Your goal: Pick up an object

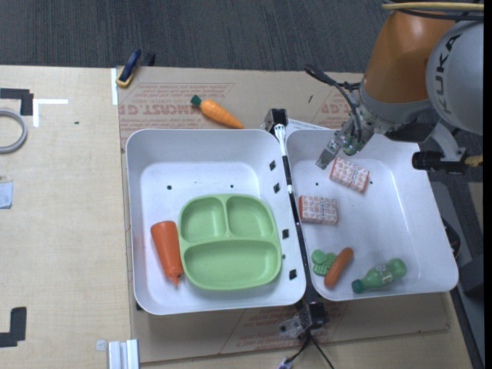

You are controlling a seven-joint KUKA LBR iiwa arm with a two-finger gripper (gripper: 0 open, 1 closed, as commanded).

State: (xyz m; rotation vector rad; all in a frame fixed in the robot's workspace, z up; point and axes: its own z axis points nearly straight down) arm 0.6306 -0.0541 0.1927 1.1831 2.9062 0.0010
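My gripper (344, 146) hangs over the far edge of the right bin (415, 167), and I cannot tell from this angle how it is set. Nothing visibly hangs from it, so I judge the pick not yet done. The nearest candidate, a patterned box (350, 174), lies just beside me near that far edge. A second box (318, 210) sits by the left wall; a green bottle (379, 277) and small carrot (338, 267) lie along the near edge.

Set above the bench (61, 244), looking down at a slant. Takes in both bins (146, 229) whole, from moderate height.
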